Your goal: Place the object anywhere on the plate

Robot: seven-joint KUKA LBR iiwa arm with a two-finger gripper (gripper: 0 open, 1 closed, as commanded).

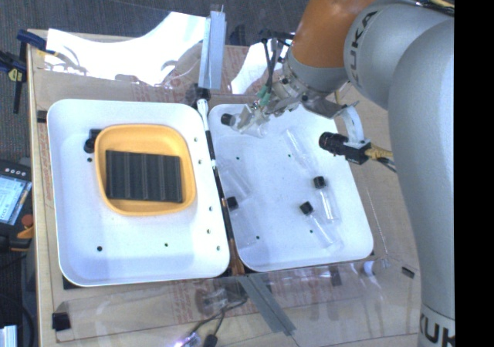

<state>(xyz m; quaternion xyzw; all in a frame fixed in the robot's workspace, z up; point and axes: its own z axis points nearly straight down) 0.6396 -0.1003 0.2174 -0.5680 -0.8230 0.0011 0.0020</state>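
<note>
A yellow plate (pixel 176 142) lies in the left bin (pixel 123 253), and a dark grey ribbed slab (pixel 145 174) rests flat on it. My gripper (pixel 252 119) hangs over the far left corner of the right bin (pixel 270 249), well to the right of the plate. Nothing recognisable shows at its tip. Several clear tubes with black caps lie on the right bin's floor: one (pixel 323 197) near the middle right, one (pixel 306 208) just below and left of it, and one (pixel 231 200) by the left wall.
A small black piece (pixel 91 142) sits against the plate's left rim. A black cylindrical fitting (pixel 343 146) juts from the arm over the right bin. A metal rail (pixel 211 45) and crumpled clear plastic (pixel 154 45) lie behind the bins.
</note>
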